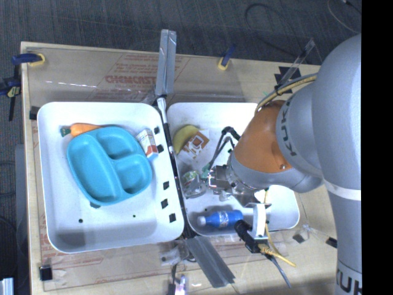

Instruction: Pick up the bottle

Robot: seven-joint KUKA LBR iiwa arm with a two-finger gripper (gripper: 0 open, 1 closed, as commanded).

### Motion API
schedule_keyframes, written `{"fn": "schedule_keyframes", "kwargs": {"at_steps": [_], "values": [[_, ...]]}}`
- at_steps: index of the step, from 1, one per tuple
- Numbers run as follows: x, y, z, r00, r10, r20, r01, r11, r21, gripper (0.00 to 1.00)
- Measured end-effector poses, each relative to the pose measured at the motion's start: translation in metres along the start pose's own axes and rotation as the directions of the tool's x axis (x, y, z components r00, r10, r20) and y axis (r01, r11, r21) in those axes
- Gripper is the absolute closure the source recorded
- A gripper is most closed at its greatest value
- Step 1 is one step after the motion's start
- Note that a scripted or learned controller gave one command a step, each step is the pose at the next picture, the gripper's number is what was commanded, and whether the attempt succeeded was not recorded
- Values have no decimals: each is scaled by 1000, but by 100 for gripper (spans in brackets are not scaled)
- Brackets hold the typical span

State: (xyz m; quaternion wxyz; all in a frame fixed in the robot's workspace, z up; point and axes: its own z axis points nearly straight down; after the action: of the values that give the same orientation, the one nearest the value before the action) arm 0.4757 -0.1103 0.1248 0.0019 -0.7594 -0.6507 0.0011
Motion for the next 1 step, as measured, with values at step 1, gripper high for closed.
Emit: {"fn": "schedule_keyframes", "kwargs": {"at_steps": [1], "values": [[-34,6,33,994,-113,-1,113,994,-1,0]]}}
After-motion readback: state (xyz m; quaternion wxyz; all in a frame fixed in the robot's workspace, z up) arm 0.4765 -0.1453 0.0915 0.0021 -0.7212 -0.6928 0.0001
